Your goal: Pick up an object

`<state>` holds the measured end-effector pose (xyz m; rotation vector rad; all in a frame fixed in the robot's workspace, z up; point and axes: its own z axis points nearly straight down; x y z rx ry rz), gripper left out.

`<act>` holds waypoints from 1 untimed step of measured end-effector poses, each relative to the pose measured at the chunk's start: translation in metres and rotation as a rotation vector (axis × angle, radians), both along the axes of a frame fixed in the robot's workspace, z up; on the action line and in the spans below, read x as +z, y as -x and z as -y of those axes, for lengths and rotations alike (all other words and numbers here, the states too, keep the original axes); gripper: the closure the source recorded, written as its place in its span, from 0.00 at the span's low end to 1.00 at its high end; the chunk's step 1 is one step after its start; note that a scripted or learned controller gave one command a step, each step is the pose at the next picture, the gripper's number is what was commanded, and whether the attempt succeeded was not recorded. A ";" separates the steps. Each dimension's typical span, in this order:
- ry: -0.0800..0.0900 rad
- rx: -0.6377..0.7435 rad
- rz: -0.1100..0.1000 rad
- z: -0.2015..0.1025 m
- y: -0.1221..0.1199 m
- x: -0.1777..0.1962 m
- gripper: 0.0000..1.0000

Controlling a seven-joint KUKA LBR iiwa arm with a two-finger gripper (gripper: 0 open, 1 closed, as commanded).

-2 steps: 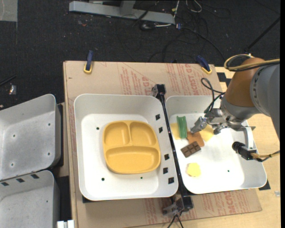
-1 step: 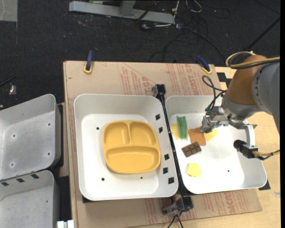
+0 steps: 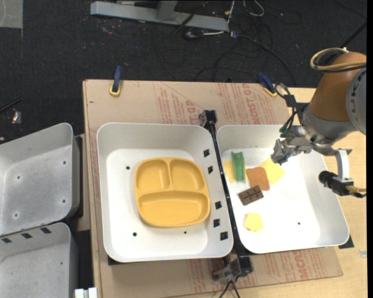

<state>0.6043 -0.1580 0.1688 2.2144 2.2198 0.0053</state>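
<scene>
Objects for pickup all in right bin (image 3: 326, 233): green block (image 3: 238, 161), yellow bar (image 3: 239, 173) just left-below it and touching, orange-brown piece (image 3: 258, 177), yellow wedge (image 3: 274, 172) touching its upper right, dark chocolate-style square (image 3: 251, 196), pale yellow round piece (image 3: 253, 222) nearest front edge. Cluster toward bin's left half — right half bare white floor with a couple of small dark dots.

Gripper (image 3: 282, 152) over upper edge of yellow wedge, just above or touching, can't tell which. Jaw state not readable from this angle. Nothing clearly seen between fingertips. Grey arm with orange band (image 3: 335, 87) entering from right, black cabling along it.

Left bin (image 3: 111, 192) holding yellow divided tray (image 3: 172, 192), three compartments, lying flat near centre. Black strip with small clips along divider between bins.

Surface: both bins on cardboard sheet (image 3: 151, 99) with red printed lettering, clamped at far edge by two blue-and-yellow clamps (image 3: 116, 81), another clamp at front centre. Cardboard over pale wood bench visible at far right.

Room: dark speckled floor (image 3: 46, 52) around the bench, loose black cables and a grey metal bar (image 3: 157, 16) at top. Spare white bins (image 3: 35, 169) stacked at left, tilted.
</scene>
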 end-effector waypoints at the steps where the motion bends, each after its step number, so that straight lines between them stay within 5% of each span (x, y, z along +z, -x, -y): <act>1: 0.000 0.001 0.002 -0.002 -0.003 0.064 1.00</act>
